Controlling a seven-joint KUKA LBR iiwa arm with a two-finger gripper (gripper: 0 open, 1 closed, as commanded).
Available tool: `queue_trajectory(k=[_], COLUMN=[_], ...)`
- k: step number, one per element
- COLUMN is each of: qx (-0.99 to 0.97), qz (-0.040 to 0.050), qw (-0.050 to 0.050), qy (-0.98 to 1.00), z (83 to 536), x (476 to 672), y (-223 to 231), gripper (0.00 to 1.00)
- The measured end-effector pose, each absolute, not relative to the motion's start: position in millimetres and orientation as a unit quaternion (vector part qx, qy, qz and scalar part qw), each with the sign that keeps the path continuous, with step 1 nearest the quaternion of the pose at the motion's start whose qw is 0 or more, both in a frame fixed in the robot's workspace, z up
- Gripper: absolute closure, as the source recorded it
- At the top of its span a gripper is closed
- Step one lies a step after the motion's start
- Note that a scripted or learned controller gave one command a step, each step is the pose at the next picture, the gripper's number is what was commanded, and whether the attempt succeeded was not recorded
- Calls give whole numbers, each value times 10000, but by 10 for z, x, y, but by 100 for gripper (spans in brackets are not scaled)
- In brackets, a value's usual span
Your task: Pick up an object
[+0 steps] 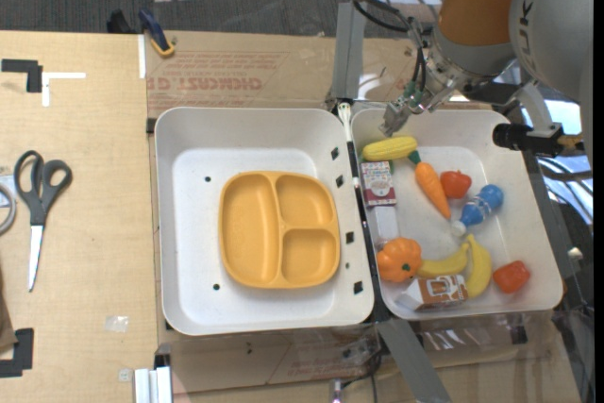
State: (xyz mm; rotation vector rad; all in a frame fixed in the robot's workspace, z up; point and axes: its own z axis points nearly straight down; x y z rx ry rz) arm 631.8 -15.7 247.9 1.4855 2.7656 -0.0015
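Item: corn cob (390,148), yellow, short, faintly ridged. It lay at the far left corner of my right bin (540,231), long axis running along the far wall. My pincer (393,119) hung just above it, toward that wall; whether released or clenched, I could not tell.

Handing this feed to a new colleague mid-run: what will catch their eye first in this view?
Probably the yellow divided plate, alone in the left bin. Next, the cluster of toy food in the right bin: a corn cob, carrot, banana and small orange pumpkin. The arm's pincer hangs over that bin's far left corner, just above the corn cob.
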Motion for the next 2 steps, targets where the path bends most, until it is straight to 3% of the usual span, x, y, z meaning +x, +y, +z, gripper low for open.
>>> queue_trajectory(k=[1, 2], qx=[5539, 5535], qz=[-7, -11], qw=[15, 7], qy=[8326, 8329], z=[3771, 3761], x=[6510, 6510], y=[-876, -867], gripper=[100, 0])
